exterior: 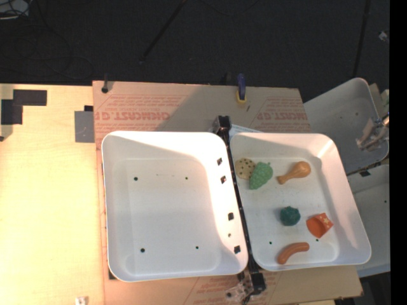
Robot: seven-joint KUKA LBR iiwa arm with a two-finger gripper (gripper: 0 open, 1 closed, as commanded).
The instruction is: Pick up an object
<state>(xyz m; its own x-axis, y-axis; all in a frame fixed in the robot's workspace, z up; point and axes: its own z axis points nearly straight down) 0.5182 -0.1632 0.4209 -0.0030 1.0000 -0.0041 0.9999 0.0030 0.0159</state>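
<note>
While the gripper [374, 134] sits at the frame's right edge, outside the bins and too small to tell its opening, the right bin [348, 182] holds a speckled cookie [245, 167] touching a green leafy toy [260, 175], a drumstick [294, 172], a teal ball [290, 216], an orange block [319, 225] and a sausage [292, 253].

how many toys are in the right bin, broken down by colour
Tan: 2, the spotted cookie and the chicken drumstick
Green: 2, the light green leafy piece and the dark green lump
Orange-red: 2, the sausage and the orange-red block
Total: 6, all in the right bin
</note>
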